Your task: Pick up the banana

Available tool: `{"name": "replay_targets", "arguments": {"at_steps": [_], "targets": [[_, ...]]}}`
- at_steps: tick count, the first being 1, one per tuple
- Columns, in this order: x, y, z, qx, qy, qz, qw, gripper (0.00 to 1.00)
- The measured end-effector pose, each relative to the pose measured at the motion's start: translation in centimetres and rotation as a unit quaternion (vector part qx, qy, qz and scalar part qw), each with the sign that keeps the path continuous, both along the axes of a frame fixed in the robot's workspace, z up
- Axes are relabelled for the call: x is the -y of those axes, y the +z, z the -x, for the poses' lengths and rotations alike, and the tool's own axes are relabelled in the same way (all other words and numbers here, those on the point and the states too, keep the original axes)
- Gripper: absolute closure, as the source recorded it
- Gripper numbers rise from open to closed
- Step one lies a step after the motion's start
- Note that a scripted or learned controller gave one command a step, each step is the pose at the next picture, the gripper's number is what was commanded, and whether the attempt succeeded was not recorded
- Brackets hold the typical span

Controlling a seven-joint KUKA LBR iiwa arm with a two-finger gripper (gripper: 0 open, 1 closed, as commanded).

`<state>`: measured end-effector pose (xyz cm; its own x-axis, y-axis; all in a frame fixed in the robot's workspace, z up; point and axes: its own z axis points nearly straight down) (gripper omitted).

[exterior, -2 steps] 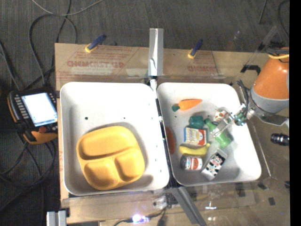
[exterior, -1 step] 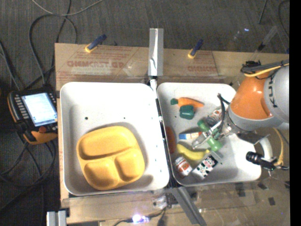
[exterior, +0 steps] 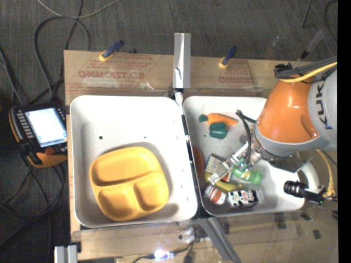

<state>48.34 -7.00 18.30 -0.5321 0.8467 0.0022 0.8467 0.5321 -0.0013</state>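
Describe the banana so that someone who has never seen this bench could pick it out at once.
Look in the right-hand white bin, in the heap of small things near its front left corner, just under the claw. The banana is the short yellow curved piece lying there, partly covered. Its neighbours differ: a green bottle to its right, a red can in front, a black-and-white box beside that.

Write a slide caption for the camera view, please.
Claw reaching into cluttered right bin above banana.

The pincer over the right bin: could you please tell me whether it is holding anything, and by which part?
It cannot be told: the pincer hangs low over the cluttered pile by the yellow curved banana, and no object shows clearly within its grasp.
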Motion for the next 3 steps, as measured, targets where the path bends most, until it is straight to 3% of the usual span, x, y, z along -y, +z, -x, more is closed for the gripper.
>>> {"name": "replay_targets", "arguments": {"at_steps": [1, 3], "targets": [[-10.96, -0.03, 0.07, -0.001, -0.033, 0.0009, 0.9995, 0.0], [-10.95, -0.03, 0.08, -0.001, -0.033, 0.0009, 0.9995, 0.0]]}}
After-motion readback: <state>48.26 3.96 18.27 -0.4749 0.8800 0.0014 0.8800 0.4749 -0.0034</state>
